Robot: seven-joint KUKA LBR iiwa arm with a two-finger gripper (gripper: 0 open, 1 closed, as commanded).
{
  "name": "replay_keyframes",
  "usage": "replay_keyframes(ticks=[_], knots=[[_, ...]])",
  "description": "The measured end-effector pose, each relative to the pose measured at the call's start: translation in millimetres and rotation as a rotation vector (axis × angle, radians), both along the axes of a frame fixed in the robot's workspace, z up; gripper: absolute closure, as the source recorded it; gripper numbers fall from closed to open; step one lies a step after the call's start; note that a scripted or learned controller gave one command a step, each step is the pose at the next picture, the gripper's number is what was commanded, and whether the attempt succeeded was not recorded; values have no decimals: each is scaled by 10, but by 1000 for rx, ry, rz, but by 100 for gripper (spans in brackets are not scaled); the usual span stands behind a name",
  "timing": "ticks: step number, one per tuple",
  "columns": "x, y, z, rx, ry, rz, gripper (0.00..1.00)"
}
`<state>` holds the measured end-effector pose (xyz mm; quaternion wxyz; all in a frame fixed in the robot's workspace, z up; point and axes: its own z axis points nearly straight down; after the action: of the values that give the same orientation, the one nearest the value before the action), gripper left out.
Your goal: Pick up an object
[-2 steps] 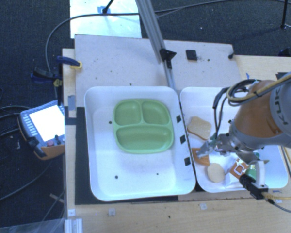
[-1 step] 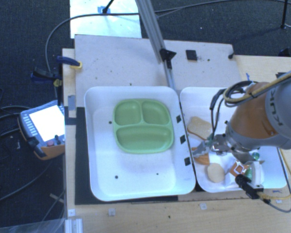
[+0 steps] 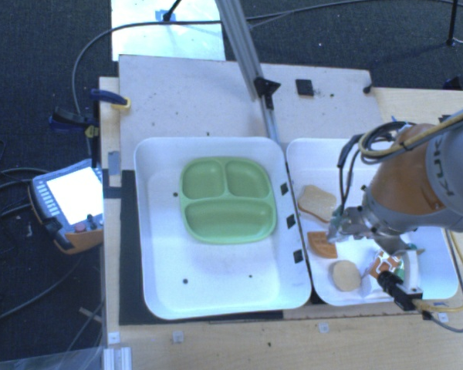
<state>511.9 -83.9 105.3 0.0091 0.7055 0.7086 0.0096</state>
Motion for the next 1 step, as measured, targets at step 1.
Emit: replay_keyframes(ticks=[1], knots=[[29, -44, 634, -2, 19, 0, 100]])
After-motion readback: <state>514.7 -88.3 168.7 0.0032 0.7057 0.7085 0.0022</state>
